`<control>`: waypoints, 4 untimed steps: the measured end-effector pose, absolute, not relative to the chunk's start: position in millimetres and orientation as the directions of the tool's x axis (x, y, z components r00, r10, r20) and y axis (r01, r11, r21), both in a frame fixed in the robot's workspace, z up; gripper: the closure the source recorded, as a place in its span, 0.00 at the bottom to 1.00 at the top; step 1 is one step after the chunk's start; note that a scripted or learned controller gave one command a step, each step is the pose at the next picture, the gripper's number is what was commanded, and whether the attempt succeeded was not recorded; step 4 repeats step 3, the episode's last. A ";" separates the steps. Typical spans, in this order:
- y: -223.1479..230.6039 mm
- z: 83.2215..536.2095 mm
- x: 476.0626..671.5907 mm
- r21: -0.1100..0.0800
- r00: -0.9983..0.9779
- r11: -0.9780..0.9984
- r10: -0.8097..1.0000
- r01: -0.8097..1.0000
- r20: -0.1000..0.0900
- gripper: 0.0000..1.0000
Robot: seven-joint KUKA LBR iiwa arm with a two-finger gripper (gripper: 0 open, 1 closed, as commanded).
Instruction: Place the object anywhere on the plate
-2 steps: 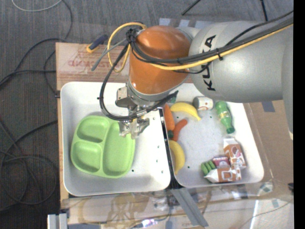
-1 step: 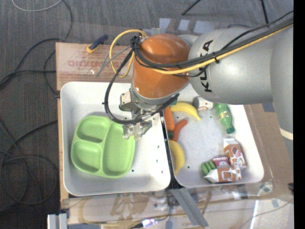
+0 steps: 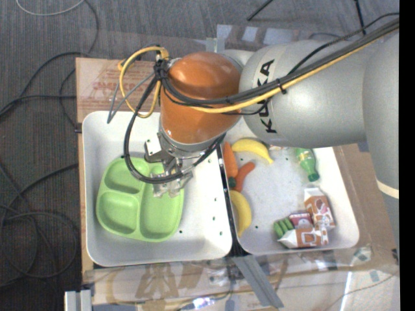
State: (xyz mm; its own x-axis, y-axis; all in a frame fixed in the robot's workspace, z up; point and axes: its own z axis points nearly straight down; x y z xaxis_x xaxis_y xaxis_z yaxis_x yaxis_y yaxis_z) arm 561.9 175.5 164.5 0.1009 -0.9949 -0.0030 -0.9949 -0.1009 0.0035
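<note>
A light green divided plate [image 3: 133, 206] lies in the left white bin [image 3: 97, 141]. My gripper [image 3: 170, 185] hangs over the plate's upper right compartment, under the orange wrist band. The wrist and cables hide much of it. I make out no object between it and the plate. Toy foods lie in the right bin: a banana [image 3: 254, 149], a carrot [image 3: 230, 163], an orange piece [image 3: 244, 173], a second yellow banana [image 3: 241, 210].
The right bin [image 3: 343, 232] also holds a green bottle [image 3: 306, 162], two small juice cartons [image 3: 311, 222] and a green pea pod [image 3: 283, 227]. The big grey arm [image 3: 311, 89] covers the upper right of the bench. Cables loop above the left bin.
</note>
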 end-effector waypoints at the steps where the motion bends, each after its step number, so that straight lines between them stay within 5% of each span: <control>1: 160.8 191.7 531.3 0.004 0.212 -0.212 -0.977 -0.977 -0.002 1.00; 2: 208.1 150.4 482.2 0.005 0.138 -0.138 -0.990 -0.990 -0.002 1.00; 3: 107.9 179.6 490.4 0.005 0.152 -0.152 -0.988 -0.988 -0.002 1.00; 4: 107.9 179.6 490.4 0.005 0.152 -0.152 -0.988 -0.988 -0.002 1.00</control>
